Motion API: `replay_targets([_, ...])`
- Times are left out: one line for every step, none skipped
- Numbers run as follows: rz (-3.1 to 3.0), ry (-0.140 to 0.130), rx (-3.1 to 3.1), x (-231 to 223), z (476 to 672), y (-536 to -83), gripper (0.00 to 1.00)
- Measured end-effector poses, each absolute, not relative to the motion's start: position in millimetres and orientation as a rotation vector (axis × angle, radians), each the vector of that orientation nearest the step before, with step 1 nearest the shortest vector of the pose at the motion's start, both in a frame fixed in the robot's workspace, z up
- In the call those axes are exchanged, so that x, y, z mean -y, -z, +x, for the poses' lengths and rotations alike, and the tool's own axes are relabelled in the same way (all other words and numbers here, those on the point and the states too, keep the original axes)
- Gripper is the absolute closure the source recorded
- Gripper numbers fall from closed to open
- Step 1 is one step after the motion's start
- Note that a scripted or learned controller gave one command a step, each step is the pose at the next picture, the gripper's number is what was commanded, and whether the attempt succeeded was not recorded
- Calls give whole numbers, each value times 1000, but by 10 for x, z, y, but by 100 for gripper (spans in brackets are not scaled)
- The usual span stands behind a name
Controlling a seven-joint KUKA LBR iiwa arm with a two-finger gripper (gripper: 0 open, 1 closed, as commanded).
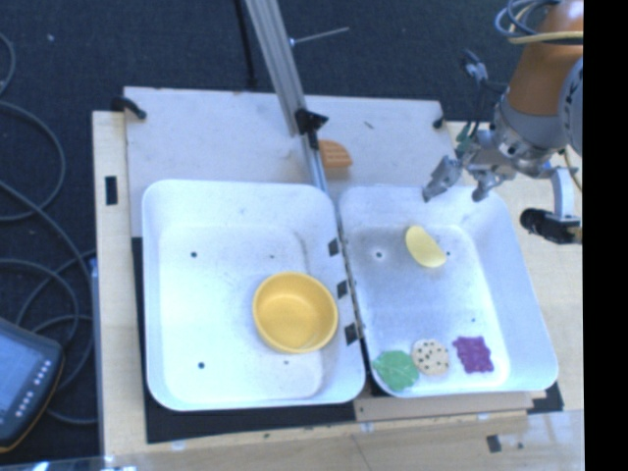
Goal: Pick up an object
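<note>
My gripper [459, 186] hangs over the far edge of the right bin [510, 292], fingers spread apart and open with nothing between them. A yellow lemon-shaped piece [425, 246] lies in that bin just below and left of the gripper. Along the bin's near edge sit a green leafy piece [395, 369], a spotted cookie [430, 356] and a purple grape bunch [474, 353]. A yellow bowl [294, 311] stands in the left bin [196, 263] near its right side.
A metal pole [282, 67] slants up from the gap between the bins. An orange object [335, 156] lies on the bench behind the bins. Cables and a tablet [25, 376] are at far left.
</note>
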State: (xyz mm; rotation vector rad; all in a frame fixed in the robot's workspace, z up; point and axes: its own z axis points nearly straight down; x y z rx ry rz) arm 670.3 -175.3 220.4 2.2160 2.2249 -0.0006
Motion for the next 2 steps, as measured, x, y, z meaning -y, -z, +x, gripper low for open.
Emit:
replay_targets([2215,3,-2225,1760,6701,-2206,0])
replay_targets([2220,7,-2222,1754,6639,-1769,0])
